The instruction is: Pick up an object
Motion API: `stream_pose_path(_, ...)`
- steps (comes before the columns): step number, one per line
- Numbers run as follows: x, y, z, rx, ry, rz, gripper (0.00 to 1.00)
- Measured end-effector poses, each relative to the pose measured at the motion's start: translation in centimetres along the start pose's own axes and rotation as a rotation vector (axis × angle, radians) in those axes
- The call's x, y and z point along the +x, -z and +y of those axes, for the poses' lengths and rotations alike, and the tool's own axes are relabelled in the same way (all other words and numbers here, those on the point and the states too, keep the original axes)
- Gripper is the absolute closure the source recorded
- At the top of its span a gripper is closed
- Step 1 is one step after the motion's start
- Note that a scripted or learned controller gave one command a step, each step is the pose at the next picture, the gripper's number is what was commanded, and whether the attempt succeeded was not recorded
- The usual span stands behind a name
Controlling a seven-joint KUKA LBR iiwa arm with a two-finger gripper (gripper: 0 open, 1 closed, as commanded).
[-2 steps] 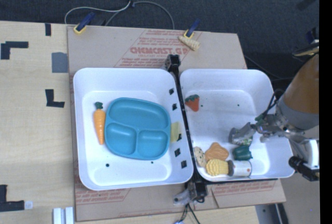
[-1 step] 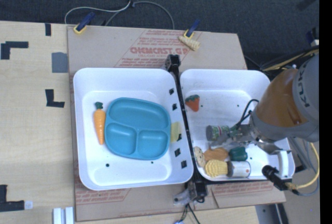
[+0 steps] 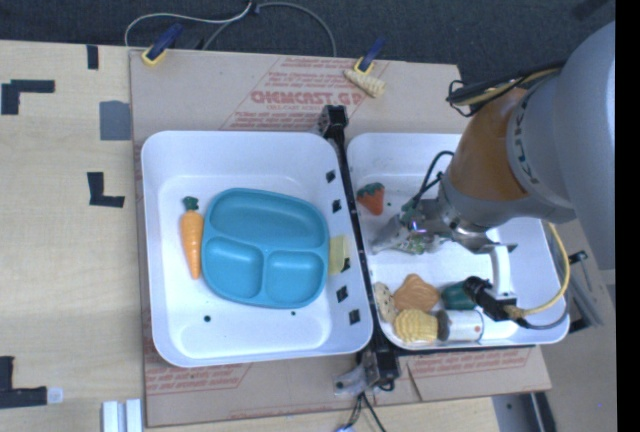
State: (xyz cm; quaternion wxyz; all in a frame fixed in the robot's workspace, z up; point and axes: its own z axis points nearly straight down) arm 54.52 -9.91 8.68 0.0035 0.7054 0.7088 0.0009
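My gripper [image 3: 408, 232] hangs low in the middle of the right bin [image 3: 395, 152], reaching in from the right under the orange wrist band. A small red and orange strawberry-like toy [image 3: 372, 198] lies just up and left of it. Along that bin's front lie a tan pastry [image 3: 415, 292], a yellow corn cob [image 3: 416, 325], a speckled round piece [image 3: 382, 299], a dark green item [image 3: 458, 295] and a pale cylinder [image 3: 466, 326]. Nothing can be seen held in the gripper.
The left bin [image 3: 165, 160] holds a blue divided plate [image 3: 266, 248], an orange carrot [image 3: 191, 236] at its left and a yellow piece [image 3: 338, 255] against the divider. A black divider [image 3: 345, 210] separates the bins. The grey arm [image 3: 580, 140] covers the right bin's far right.
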Motion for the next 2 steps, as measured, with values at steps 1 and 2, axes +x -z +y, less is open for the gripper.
stream_pose_path(1,0.3,-0.1,3.2,0.005,-0.004,0.002,0.0)
stream_pose_path(2,0.3,1.0,3.2,0.002,-0.003,0.002,1.0)
